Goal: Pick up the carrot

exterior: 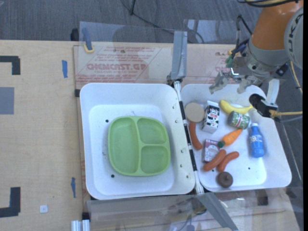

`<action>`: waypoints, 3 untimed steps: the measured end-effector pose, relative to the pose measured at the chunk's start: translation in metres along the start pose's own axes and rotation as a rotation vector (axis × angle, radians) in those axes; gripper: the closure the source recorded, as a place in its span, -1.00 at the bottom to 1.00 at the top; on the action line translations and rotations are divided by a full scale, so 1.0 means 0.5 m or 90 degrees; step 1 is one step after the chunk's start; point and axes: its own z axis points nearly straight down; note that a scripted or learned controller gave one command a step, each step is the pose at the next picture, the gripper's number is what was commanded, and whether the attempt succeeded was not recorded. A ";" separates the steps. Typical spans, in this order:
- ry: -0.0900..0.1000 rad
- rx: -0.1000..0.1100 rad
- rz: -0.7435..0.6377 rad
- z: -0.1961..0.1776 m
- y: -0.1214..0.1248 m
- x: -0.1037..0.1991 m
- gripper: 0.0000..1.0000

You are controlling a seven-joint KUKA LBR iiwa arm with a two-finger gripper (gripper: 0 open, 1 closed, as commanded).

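The carrot point(231, 137), orange with a small green top, lies slanted in the middle of the right bin point(279, 170), between a green can point(239, 120) and a blue bottle point(256, 141). My gripper point(231, 84) hovers over the bin's back edge, well behind the carrot. Its two fingers point(217, 84) are spread apart and open, with nothing between them. The grey arm with its orange band rises toward the upper right.
The right bin also holds a banana point(235, 106), a milk carton point(211, 117), a pink carton point(211, 150), a tan disc point(195, 112), three sausages point(195, 134), and a brown doughnut point(224, 179). A green divided plate point(139, 146) sits in the left bin point(91, 129).
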 end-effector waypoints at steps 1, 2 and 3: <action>0.000 -0.002 0.023 0.238 -0.102 -0.045 -1.00; 0.000 -0.002 0.132 0.274 -0.281 -0.076 -1.00; -0.001 -0.005 0.134 0.252 -0.279 -0.079 1.00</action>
